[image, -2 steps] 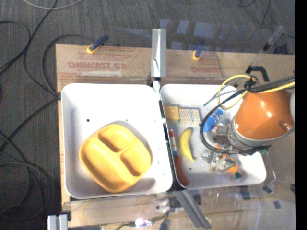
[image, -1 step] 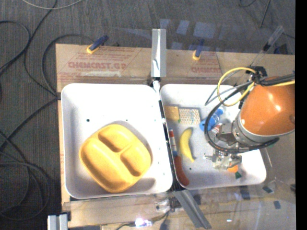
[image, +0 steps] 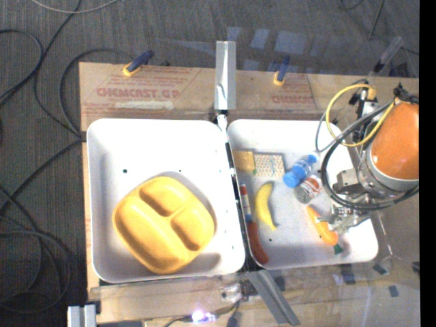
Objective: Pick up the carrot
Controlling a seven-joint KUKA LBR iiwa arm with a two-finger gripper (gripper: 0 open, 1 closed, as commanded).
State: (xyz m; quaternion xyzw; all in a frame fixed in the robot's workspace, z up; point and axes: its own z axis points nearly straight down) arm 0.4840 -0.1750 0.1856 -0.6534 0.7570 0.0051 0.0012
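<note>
A: Contents, left to right?
B: Left bin: yellow tray. Right bin: banana, bottle, carrot near the right edge.
A: Arm?
B: Gripper low beside the carrot; finger state cannot be determined.

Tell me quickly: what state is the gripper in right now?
Gripper: down over the carrot in the right bin; open or closed cannot be told.
</note>
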